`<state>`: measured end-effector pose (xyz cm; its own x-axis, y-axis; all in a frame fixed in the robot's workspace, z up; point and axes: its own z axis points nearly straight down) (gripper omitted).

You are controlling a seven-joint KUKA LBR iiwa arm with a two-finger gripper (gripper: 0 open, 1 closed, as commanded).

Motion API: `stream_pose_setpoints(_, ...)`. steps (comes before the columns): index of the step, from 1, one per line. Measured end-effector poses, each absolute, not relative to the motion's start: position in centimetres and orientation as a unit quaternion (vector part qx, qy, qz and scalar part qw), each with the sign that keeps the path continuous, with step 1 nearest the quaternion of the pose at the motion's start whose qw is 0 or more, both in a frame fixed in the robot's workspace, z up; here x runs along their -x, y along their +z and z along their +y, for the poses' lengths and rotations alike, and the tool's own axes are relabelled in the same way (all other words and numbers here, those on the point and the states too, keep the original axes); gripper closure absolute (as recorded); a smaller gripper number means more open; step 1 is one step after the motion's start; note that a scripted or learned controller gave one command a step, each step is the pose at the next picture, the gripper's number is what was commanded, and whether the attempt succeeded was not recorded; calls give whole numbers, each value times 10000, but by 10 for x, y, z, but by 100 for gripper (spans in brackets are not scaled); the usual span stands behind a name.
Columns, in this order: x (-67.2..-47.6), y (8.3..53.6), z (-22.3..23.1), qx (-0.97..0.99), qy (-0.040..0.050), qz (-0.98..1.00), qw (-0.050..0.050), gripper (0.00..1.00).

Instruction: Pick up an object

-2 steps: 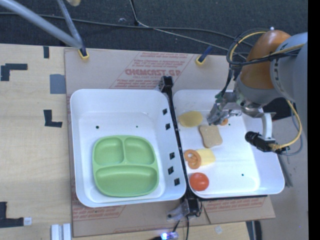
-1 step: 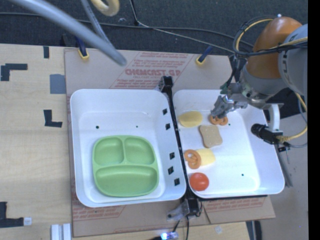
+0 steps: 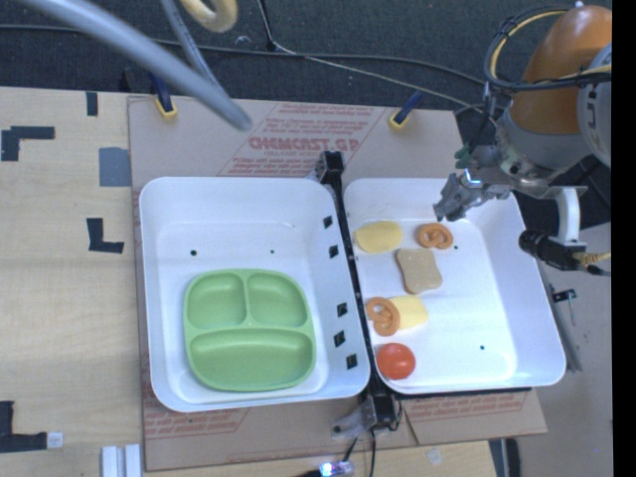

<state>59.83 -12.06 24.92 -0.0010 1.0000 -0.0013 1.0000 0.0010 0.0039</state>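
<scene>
Hovering end effector [image 3: 449, 207] | opening unclear, apparently empty | above pretzel [image 3: 434, 236]

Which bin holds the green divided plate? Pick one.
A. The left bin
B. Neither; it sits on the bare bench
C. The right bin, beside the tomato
A: the green divided plate lies flat in the left bin, while the food pieces, such as the red tomato, lie in the right bin.
</scene>
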Motion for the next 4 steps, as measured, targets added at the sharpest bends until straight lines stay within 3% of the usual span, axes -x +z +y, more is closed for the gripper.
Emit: stream_pose_setpoints(4,-532,242,95,-7042,-6,7100,-18,100)
